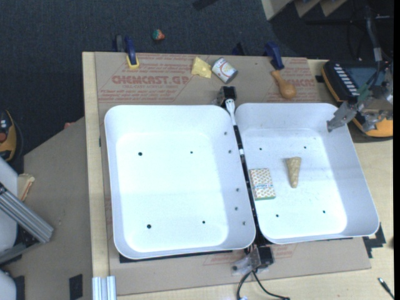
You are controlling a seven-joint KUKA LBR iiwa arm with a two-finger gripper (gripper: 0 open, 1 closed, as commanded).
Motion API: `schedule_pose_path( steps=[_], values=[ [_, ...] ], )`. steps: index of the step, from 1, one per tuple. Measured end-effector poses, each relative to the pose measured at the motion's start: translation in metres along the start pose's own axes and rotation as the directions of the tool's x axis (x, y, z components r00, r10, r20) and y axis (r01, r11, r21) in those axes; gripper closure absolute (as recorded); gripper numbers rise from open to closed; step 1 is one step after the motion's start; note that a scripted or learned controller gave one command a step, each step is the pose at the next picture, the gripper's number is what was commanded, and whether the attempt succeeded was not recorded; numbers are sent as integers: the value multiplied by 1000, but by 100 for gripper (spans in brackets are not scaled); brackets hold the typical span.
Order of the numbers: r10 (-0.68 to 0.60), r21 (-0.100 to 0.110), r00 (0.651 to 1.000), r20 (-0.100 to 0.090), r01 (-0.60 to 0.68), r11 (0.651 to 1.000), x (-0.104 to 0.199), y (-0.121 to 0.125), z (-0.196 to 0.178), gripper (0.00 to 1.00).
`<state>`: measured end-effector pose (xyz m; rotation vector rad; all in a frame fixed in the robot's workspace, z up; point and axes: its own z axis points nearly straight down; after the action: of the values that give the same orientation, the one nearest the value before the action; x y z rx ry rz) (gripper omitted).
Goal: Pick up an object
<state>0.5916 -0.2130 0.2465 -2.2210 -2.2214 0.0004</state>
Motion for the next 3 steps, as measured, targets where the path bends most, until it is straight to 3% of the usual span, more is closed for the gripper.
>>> schedule_pose_path(
  steps=[1, 2, 3],
  values=[
    [-1, 7, 1000, -4, 1, 1000, 33, -4, 170, 0],
    [1, 5, 1000, -3, -1, 1000, 57, -39, 162, 0],
    [2, -1, 1000, 0, -2, 1000, 55, -37, 151, 100]
  ],
)
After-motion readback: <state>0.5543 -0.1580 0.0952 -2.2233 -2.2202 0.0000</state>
